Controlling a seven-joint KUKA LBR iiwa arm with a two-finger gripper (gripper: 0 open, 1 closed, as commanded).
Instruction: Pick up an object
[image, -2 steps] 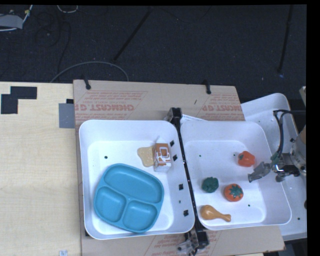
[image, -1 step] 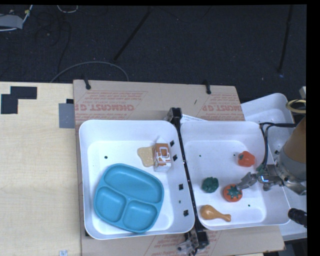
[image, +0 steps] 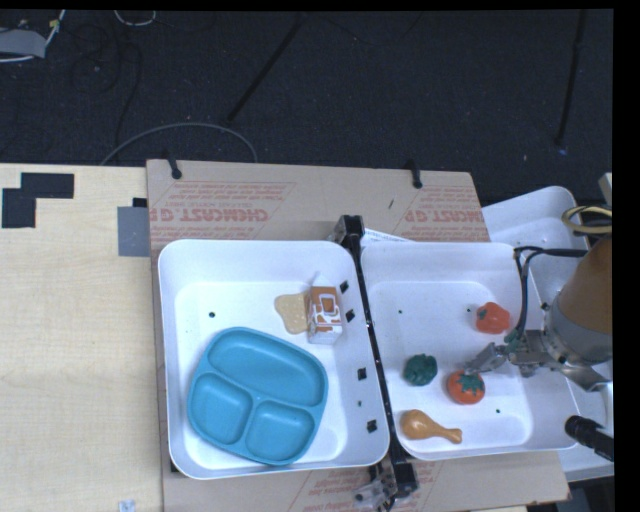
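Observation:
The right bin (image: 440, 275) holds several toy foods. A small red tomato (image: 491, 318) lies near its right wall, and a dark green broccoli piece (image: 420, 369) sits in the middle. An orange-red round fruit with a green top (image: 465, 388) lies to the broccoli's right, and a yellow-orange drumstick shape (image: 430, 428) rests by the front wall. My gripper (image: 486, 361) reaches in from the right, low over the bin. Its tip is just above and right of the orange-red fruit, touching or nearly touching its top. Nothing is lifted.
The left bin (image: 190, 290) holds a blue divided plate (image: 258, 395), a tan flat piece (image: 291, 312) and a small orange-and-white box (image: 324, 313). A black divider (image: 366, 350) runs between the bins. The arm's grey body (image: 585, 325) and a cable overhang the right bin's right wall.

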